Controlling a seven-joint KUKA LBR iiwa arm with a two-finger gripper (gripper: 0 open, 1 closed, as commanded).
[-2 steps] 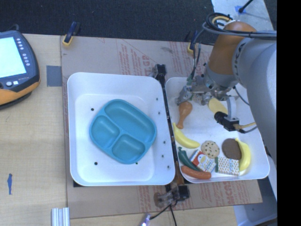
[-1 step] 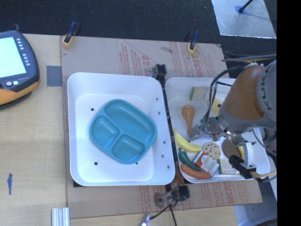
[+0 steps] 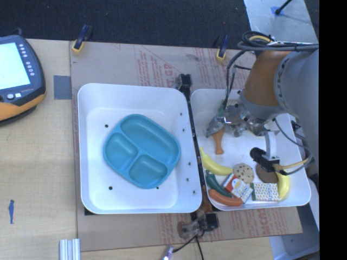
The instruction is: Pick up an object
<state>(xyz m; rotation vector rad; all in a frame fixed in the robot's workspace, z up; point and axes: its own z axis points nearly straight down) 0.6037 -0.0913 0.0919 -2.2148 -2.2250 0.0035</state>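
In the right bin (image 3: 303,196), nearest, lie a hot dog (image 3: 224,198), a cookie (image 3: 244,171) and two bananas (image 3: 214,164). Farther back, the gripper (image 3: 223,124) sits over a brown handle (image 3: 218,143); whether its jaws grip cannot be told.

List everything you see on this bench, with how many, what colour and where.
bins: 2, white, side by side mid-bench
plate: 1, blue, three compartments, in left bin
bananas: 2, yellow, right bin
cookie: 1, tan, right bin
hot dog: 1, red-orange, right bin's near edge
cartons: 2, printed, right bin's near side
clamps: 2, blue-yellow, far edge
pendant: 1, grey-orange, far left
arm: 1, grey-orange, over right bin
gripper: 1, in right bin
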